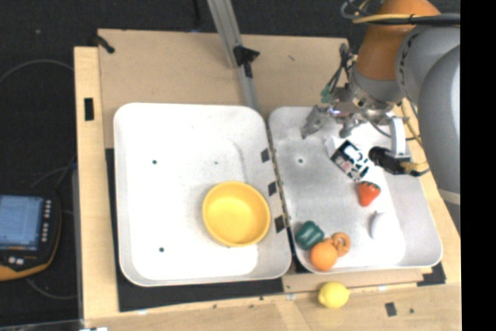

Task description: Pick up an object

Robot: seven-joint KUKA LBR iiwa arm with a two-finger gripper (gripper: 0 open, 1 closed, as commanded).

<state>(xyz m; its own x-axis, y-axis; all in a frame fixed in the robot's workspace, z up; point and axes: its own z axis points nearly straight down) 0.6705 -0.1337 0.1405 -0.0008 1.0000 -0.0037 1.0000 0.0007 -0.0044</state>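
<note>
The left white plastic bin (155,136) has lots of free room. A round yellow bowl (236,213) sits near its lower right corner, and the rest of its floor is bare, so a hand could go down almost anywhere there.

The right white plastic bin (310,167) is more crowded. The grey arm with the orange band (387,43) hangs over its top right part. A small black and white box (350,160) and a red strawberry toy (368,192) lie just below it. A green block (309,232) and two orange balls (329,250) crowd the bottom edge. The left middle of this bin is bare.

A tilted grey metal pole (221,8) stands behind the bins. A yellow lemon toy (333,294) lies on the bench in front.
</note>
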